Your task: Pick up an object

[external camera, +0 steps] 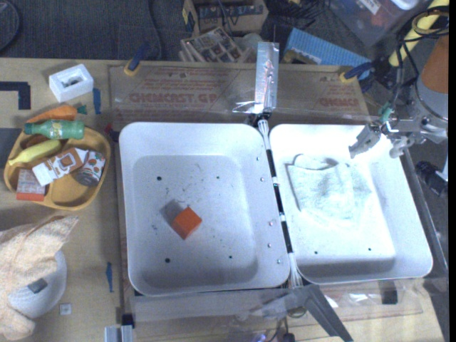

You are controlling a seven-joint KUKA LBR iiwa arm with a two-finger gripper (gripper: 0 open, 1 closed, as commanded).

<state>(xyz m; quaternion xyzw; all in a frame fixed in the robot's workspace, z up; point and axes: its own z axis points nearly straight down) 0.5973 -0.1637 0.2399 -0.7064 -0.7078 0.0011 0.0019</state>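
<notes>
Bins first: two shallow white ones sit side by side on the bench. The left bin (142, 148) holds a small orange block (188, 223), lying a little left of the bin's middle and towards its near side, with a dark grey face turned up-left. The right bin (406, 255) holds a crumpled white cloth (329, 189), greyed with smudges, spread over the upper-left part of its floor and close to the wall shared with the left bin.

The gripper (380, 138) hangs over the far right corner of the right bin — its two fingers stand apart, nothing between them. One finger (360, 142) slants down towards the cloth's upper right edge (whether it touches the cloth cannot be told). The orange block is well apart from the gripper, in the other bin.

Left of the bins, a yellow bowl (68, 194) holds toy food and small packets — a green bottle (55, 129) lies across its top.
</notes>
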